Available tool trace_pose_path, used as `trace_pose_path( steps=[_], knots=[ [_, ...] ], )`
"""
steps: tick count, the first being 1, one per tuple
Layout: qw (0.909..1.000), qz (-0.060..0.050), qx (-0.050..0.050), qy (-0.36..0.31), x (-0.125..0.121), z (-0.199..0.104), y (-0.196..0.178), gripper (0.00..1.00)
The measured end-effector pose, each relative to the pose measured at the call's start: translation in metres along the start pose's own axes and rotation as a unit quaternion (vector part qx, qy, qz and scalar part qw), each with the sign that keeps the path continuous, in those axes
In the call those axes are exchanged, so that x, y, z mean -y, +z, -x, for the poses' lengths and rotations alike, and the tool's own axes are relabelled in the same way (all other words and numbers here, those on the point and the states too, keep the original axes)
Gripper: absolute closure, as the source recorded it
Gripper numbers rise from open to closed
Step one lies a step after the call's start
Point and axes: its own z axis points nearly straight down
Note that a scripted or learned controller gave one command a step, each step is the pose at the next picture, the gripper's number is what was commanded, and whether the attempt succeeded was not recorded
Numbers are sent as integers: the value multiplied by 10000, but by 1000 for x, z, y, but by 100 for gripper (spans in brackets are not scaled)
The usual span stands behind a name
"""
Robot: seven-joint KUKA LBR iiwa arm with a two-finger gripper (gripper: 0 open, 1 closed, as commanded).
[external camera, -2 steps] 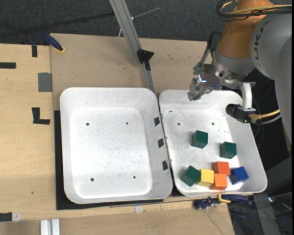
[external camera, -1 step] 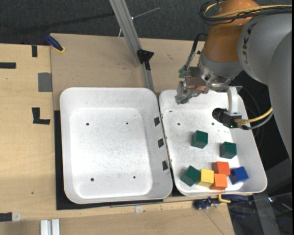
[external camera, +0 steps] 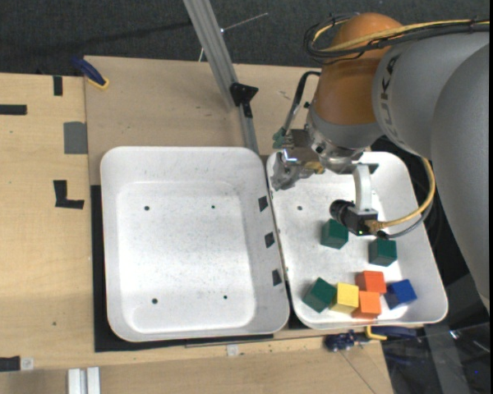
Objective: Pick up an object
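**Gripper poised at the far corner of the right bin, blocks grouped at the near end**

The gripper (external camera: 286,171) hangs over the far left corner of the right bin (external camera: 306,224), close to the wall it shares with the left bin (external camera: 181,245). From this slant it cannot be told whether it is open or closed, and nothing is seen in its hold. It is well apart from every block, so it is probably between tries rather than closing on a target.

The nearest candidates are two green blocks (external camera: 334,235) in mid-bin, set apart from each other and free on all sides. That makes them easier to take than the cluster at the near end. There a dark green block (external camera: 319,294), a yellow block (external camera: 345,295), two orange blocks (external camera: 370,282) and a blue block (external camera: 401,292) sit touching or just beside one another, likely left where they fell.

The left bin shows only its speckled white floor. Both bins rest on a pale wooden bench (external camera: 33,220) marked with black tape pieces (external camera: 64,194). A grey metal rail (external camera: 214,39) slants in from above, and the dark floor lies beyond the bench.
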Motion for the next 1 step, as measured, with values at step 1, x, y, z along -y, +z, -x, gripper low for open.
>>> trace_pose_path(
  steps=[1],
  knots=[
    [10000, -4, 1, -4, 27, -47, 10, 100]
  ],
)
